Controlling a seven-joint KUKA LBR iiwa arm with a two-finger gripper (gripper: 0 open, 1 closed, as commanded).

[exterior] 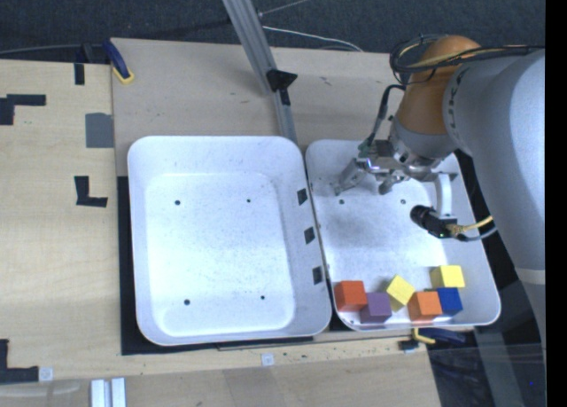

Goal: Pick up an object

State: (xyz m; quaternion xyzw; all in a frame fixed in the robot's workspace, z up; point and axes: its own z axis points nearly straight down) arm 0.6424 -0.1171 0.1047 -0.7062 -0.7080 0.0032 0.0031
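Reaching in from three o'clock, hovering at the twelve o'clock end of the right bin (pixel 496 303) with nothing gripped: judging by that, still in the approach step, no object chosen yet. Sitting just beside it at nine o'clock, the left bin (pixel 142 219), holding nothing for picking. Spreading wide, two thin fingers (pixel 341 183) splaying apart on the gripper (pixel 370 179), gripping nothing, apparently poised above bare white floor rather than touching it. Waiting well apart at six o'clock, clustering along the near wall: orange block (pixel 351 293), purple block (pixel 378 306), yellow block (pixel 400 290), second orange block (pixel 425 304), blue block (pixel 450 300), second yellow block (pixel 449 276). Calling next, by this reading, for travelling toward six o'clock, lining up over one block, descending and closing; crowding among neighbours likely complicating a clean grip.
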